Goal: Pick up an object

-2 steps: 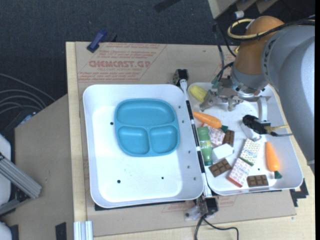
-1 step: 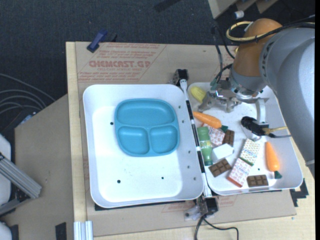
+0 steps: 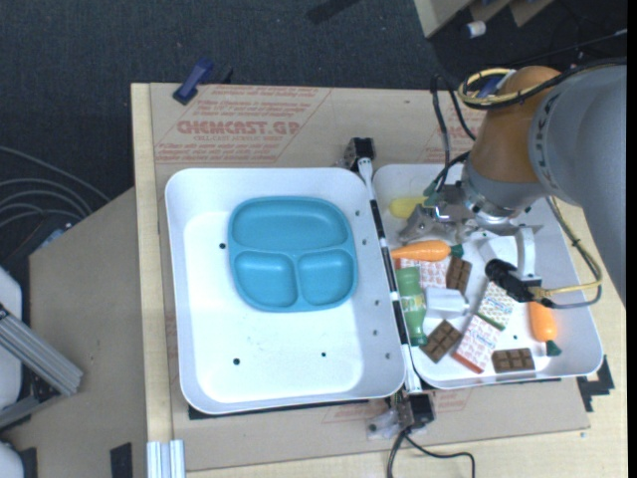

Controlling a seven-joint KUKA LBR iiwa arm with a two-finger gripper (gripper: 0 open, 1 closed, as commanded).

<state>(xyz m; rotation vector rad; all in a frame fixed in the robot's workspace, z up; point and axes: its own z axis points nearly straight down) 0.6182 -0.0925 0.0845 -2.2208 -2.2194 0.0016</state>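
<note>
Gripper [image 3: 441,225] low over the carrot [image 3: 421,252] — seemingly touching it, grip unclear.

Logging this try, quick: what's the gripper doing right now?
Gripper: low in the right bin above the carrot; open or shut cannot be told.

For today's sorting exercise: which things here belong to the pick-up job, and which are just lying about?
Job:
gripper
carrot
green tube
chocolate bar
right bin

Lying about:
blue tray
left bin
blue clip
</note>
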